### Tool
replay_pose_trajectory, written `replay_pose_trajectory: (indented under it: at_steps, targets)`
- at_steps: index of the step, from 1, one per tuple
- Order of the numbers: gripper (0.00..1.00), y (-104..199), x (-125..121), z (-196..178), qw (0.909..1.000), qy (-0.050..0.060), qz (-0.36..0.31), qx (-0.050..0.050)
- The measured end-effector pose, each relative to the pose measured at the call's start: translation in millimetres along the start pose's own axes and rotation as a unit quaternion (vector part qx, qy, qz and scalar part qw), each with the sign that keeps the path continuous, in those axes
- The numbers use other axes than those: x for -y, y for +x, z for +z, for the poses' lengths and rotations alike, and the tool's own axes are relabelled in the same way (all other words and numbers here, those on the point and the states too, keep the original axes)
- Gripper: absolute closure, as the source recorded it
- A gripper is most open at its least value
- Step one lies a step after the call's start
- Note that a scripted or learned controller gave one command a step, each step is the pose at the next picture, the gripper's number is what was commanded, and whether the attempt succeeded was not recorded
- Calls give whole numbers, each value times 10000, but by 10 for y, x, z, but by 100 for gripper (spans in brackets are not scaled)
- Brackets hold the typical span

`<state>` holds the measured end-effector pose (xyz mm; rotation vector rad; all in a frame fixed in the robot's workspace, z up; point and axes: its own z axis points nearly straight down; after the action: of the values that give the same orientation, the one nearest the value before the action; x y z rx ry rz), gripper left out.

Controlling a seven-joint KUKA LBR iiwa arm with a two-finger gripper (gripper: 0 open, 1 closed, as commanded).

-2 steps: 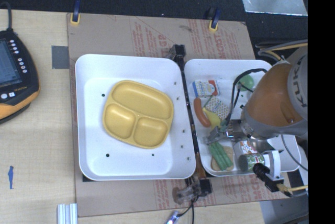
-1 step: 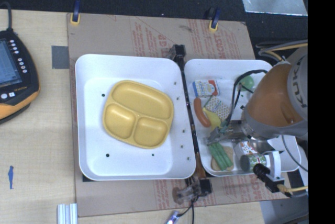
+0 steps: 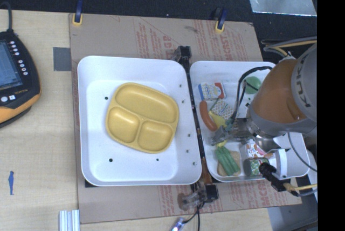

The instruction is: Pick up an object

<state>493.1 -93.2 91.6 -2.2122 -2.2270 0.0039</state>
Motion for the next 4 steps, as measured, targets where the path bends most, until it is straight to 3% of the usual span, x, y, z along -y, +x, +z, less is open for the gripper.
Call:
replay_pose_trajectory:
  at_steps: [1,2,3,4]
  targets:
    - [0,-91,-64,0,10000,-2,-2,4]
    - [0,-198,137,-10,10000,-43,-11,13]
    - [0,500,-53,-1006,10000,-12,9,-7]
    - [0,194,-13,-1004,10000,-6,24,-7]
